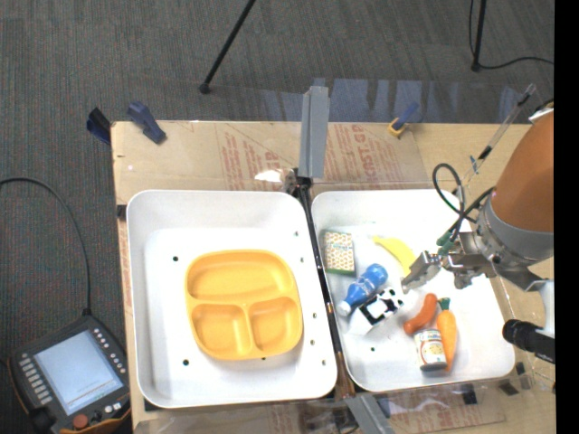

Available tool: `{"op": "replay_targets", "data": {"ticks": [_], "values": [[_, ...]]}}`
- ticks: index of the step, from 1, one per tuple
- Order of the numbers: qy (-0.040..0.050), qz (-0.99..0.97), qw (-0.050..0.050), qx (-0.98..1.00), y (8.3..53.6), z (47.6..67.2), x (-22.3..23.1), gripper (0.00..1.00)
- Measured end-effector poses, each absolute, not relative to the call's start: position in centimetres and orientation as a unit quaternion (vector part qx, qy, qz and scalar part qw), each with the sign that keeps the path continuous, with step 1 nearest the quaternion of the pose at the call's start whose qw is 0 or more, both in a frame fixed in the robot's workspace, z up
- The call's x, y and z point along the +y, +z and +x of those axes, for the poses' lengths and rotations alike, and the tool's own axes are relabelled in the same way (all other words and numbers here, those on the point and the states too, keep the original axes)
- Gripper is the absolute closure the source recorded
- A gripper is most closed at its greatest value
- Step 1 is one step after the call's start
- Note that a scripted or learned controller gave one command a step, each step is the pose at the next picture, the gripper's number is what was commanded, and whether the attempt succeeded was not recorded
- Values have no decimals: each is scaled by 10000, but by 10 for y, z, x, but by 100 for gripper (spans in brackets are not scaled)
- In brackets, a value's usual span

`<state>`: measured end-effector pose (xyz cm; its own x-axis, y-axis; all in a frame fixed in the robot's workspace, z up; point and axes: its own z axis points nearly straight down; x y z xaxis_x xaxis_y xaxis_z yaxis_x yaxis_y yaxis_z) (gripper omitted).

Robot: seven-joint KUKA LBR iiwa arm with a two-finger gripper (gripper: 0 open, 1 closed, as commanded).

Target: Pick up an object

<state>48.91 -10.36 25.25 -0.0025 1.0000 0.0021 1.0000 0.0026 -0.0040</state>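
The right bin [362, 208] holds several small objects. A green patterned card [339, 251] lies near its left wall, with a yellow banana [395, 248] to the right of it. A blue bottle [363, 288] lies tilted beside a black-and-white block [383, 306]. Further right are an orange-red sausage [421, 316], a carrot [447, 329] and a small juice box [432, 352]. My gripper [422, 270] hangs low over the bin, just right of the banana and above the sausage. I see nothing held in it.
The left bin [145, 233] holds a yellow divided plate [244, 304]. A grey upright post [314, 134] stands behind the seam between the bins. A teach pendant [68, 373] lies at the lower left, off the bench. Cables [452, 197] loop near the wrist.
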Motion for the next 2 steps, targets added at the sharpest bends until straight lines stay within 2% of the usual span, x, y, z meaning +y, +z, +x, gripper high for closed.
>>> {"op": "replay_targets", "data": {"ticks": [1, 2], "values": [[3, -7285, 20, -6850, 199, 509, -164, 0], [-9, -7416, 28, -6708, 87, 532, -203, 0]]}}
